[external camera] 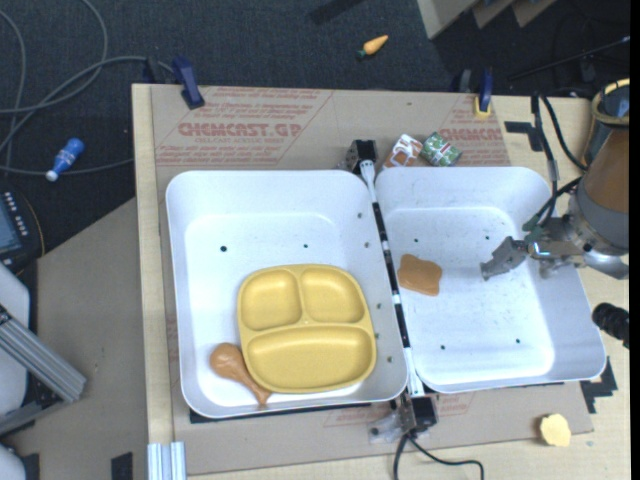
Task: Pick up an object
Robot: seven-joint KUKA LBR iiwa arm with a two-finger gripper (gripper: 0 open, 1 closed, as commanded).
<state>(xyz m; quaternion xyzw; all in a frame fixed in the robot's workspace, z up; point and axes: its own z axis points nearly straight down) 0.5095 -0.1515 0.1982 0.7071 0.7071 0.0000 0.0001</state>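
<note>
Pickup not yet made: the gripper hovers over the right bin, finger state indiscernible, apart from the orange food piece lying unlifted.

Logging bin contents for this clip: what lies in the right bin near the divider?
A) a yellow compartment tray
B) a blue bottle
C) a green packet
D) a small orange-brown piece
D: the small orange-brown piece lies on the right bin floor near the divider, apart from the gripper.
</note>
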